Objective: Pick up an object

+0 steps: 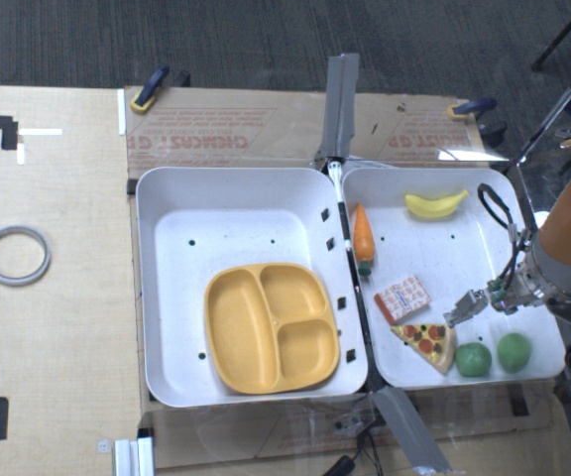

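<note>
The right bin holds a yellow banana at the back, an orange carrot along its left wall, and a red-and-white box in the middle. A pizza slice lies at the front, with two green balls to its right. My gripper reaches in from the right and hangs low over bare floor, just right of the box and just above the left green ball. Nothing is seen in its grasp.
The left bin contains a yellow divided plate. A black cable loop lies near the right bin's back right corner. A tape roll sits on the bench at the far left. Blue clamps hold cardboard behind the bins.
</note>
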Motion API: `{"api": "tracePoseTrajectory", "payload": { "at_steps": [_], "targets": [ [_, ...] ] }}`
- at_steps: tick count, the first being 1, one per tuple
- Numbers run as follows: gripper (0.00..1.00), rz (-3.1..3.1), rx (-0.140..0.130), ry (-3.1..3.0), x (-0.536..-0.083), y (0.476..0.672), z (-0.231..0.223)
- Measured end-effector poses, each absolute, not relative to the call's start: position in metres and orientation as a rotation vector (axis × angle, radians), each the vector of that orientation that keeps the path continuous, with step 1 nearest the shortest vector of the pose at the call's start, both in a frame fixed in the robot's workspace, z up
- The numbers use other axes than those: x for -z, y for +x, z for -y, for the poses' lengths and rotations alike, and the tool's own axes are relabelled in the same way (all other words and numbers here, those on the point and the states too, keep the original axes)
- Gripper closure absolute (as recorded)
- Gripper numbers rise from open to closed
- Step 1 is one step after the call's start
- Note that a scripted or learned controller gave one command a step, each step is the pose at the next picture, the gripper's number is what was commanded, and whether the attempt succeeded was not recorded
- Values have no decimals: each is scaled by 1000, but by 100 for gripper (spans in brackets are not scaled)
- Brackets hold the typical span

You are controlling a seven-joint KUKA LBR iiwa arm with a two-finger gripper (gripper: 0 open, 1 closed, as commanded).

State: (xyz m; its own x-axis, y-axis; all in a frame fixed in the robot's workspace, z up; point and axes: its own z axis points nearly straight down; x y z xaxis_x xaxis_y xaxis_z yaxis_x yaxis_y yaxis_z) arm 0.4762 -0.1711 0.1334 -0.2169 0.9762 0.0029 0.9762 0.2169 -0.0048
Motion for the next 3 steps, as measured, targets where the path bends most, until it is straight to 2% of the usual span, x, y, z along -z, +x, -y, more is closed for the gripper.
{"api": "tracePoseTrajectory", "payload": {
  "at_steps": [1,2,3],
  "targets": [
    [0,2125,0,-2311,-91,478,107],
    [0,1903,-5,-2497,-90,566,103],
    [0,1903,-6,-2498,-90,566,104]
  ]
}}
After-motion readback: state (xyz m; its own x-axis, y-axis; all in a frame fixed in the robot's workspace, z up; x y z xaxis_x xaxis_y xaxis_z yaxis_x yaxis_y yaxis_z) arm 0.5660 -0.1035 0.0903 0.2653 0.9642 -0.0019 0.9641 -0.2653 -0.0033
